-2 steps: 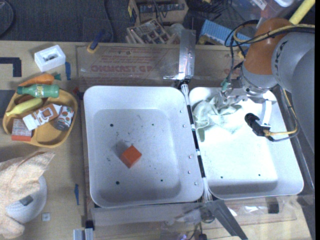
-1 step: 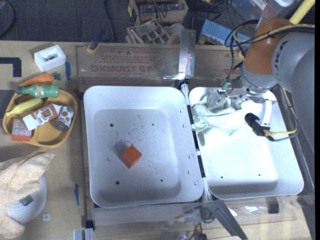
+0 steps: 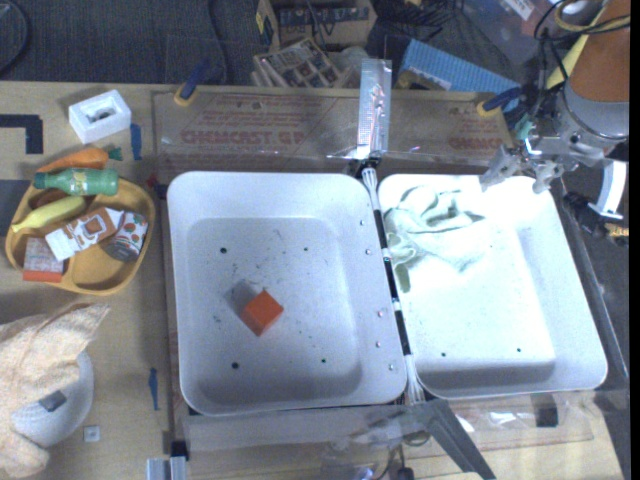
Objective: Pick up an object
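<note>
**Two candidates: a stiff block and a limp cloth**

Low in the frame, left of centre, an orange block [image 3: 264,312] sits on the floor of the left bin [image 3: 190,268], clear of the walls. It looks small, rigid and light; I judge its flat opposite faces the best place to grip, though it sits turned at an angle to the bin.

Further up, the right bin [image 3: 560,358] holds a pale crumpled cloth [image 3: 435,230] in its upper left part, against the divide. It is soft and would bunch; a raised fold is the place to pinch.

The gripper [image 3: 522,168] hangs over the right bin's far edge, upper right; whether it is spread or closed I cannot tell.

Both bin floors are smooth white plastic. At far left a yellow bowl [image 3: 85,278] holds toy groceries.
</note>
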`<action>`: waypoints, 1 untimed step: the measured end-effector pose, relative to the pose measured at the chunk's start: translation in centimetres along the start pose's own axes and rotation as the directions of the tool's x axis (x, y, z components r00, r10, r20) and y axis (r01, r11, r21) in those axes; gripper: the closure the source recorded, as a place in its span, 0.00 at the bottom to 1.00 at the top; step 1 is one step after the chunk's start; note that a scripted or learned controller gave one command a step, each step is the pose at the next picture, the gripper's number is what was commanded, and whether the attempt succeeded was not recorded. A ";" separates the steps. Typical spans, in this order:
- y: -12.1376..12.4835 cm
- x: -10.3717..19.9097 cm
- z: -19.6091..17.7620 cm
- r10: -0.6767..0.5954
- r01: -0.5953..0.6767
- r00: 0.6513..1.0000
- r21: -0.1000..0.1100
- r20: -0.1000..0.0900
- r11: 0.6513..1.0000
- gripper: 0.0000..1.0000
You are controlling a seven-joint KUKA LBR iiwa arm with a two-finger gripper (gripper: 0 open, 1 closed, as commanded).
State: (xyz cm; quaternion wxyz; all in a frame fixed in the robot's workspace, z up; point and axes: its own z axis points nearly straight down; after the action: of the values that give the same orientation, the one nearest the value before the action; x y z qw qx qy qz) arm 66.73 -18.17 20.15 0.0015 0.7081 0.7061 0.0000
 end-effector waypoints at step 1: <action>0.1 3.6 10.5 -0.230 0.231 0.973 -0.003 0.001 0.973 0.00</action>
State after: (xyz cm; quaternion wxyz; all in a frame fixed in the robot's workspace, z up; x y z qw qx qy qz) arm 66.84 -14.54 9.65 0.0028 0.6214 0.7835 0.0010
